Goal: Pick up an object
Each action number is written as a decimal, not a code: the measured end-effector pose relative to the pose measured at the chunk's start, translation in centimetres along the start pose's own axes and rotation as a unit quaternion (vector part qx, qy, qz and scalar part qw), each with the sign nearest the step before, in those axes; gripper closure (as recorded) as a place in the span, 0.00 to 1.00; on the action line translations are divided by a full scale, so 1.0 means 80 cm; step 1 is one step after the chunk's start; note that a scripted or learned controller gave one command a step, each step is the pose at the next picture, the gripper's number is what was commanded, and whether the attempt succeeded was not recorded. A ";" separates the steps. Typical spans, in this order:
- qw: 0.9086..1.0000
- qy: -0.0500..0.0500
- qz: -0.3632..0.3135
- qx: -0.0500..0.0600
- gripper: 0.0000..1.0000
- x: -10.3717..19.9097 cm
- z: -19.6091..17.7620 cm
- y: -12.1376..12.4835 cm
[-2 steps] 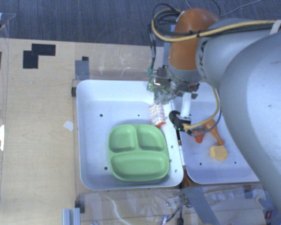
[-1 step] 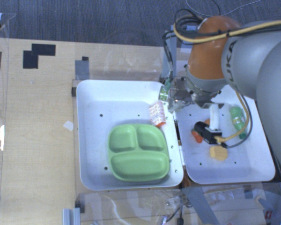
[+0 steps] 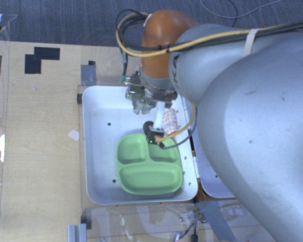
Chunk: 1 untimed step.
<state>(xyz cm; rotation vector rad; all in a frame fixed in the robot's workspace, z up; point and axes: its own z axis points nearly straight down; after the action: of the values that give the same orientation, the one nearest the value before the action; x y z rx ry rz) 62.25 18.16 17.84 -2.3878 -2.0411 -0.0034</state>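
Note:
A green divided plate (image 3: 149,165) lies in the left white bin (image 3: 98,150), toward its front right. A small patterned white and orange cylinder (image 3: 169,121) lies just behind the plate near the bin's right wall. My gripper (image 3: 150,109) hangs over the back of this bin, above the plate's far edge and close to the left of the cylinder. The wrist hides its fingertips.
The right bin (image 3: 212,185) is mostly covered by the grey arm, with a strip of its left floor showing. Clear plastic sheeting lies along the bench front. Black tape marks sit on the wooden bench at the far left.

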 end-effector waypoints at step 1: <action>0.998 -0.001 -0.056 -0.001 1.00 -0.088 -0.009 0.028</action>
<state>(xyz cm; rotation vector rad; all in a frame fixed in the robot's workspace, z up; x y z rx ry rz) 63.34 10.90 18.56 -2.2716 -2.1725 -0.0037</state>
